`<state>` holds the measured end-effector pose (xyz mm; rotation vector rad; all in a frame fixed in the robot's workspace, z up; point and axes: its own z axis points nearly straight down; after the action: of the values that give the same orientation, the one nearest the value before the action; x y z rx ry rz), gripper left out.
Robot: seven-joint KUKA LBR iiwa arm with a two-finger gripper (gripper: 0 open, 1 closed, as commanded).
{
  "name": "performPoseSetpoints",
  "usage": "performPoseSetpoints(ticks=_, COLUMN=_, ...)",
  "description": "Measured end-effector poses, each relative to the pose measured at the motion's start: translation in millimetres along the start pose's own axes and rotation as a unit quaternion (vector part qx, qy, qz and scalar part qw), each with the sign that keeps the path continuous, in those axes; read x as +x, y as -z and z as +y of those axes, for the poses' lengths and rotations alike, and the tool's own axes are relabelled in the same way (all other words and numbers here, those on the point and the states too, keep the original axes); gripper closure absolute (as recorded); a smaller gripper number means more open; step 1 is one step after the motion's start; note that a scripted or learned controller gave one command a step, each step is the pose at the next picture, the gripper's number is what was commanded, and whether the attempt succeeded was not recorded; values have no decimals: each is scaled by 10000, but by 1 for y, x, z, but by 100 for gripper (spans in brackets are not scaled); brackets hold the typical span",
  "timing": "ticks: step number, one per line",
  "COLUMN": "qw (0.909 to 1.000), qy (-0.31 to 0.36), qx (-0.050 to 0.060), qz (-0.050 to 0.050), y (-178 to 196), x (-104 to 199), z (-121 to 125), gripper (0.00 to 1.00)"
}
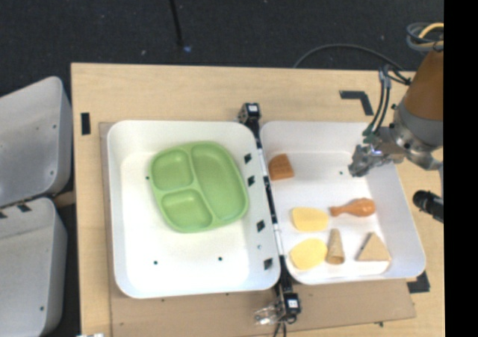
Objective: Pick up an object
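The right bin [314,141] holds several toy foods: a brown bread piece [281,167], an orange drumstick [354,209], two yellow pieces [309,219] [308,254], a tan cone [335,246] and a tan wedge [372,248]. My gripper [361,161] hangs over the bin's upper right part, right of the bread and above the drumstick. Nothing shows between its fingers.
A green divided plate [199,187] lies in the left bin [127,253]. A black clip [249,113] sits at the top of the divider between the bins. A cable [328,50] loops over the bench behind the right bin.
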<state>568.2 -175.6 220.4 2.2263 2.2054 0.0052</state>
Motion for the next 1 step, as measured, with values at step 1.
performPoseSetpoints(ticks=1, qw=10000, qy=44, qx=17, qz=8, y=31, x=-2, z=1, gripper=100)
